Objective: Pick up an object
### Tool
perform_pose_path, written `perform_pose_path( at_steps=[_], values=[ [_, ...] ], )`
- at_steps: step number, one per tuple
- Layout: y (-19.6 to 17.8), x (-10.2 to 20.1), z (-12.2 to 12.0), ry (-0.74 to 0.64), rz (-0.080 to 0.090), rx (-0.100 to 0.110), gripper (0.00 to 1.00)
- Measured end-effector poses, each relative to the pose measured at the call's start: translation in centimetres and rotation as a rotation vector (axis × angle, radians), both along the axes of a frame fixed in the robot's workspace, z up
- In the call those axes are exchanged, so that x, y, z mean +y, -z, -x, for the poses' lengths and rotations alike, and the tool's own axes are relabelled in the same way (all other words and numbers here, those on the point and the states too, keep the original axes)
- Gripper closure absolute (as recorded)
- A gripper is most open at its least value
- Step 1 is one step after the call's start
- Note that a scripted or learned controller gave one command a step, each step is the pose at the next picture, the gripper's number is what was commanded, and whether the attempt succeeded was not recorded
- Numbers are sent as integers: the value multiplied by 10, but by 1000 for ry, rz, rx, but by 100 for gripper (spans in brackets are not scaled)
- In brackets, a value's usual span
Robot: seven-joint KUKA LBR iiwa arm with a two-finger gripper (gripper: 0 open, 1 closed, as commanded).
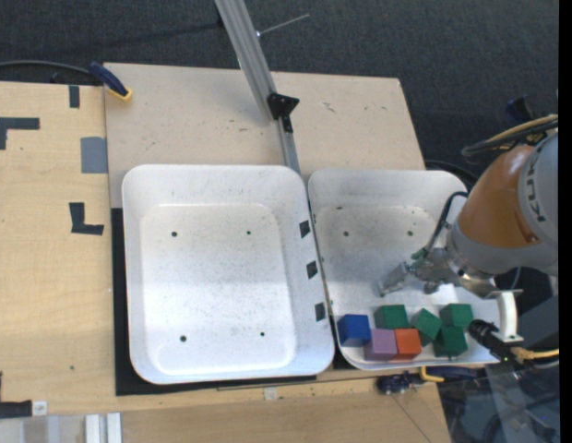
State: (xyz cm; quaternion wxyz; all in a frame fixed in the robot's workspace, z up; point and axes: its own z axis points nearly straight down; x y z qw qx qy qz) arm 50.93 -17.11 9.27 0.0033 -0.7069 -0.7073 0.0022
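Camera view has the gripper (397, 280) low in the right bin (378, 192), fingers spread, grasping nothing; the blocks — blue block (354, 329), green block (391, 317) — sit just beside it; picking remains undone.

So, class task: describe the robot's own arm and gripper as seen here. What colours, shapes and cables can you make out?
The arm comes in from the right: a thick, rounded grey body with a broad orange band above the wrist. It narrows to a grey metal gripper with two slim fingers. A dark cable loops beside the wrist, and yellow cables run behind the arm near the right edge. No markings are legible.
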Motion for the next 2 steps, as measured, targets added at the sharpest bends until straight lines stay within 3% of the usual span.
perform_pose_path(
  at_steps=[1, 2],
  values=[
    [-13, 1, -1, -1, 0, -4, 100],
    [-67, -3, 7, 0, 3, -11, 100]
  ],
)
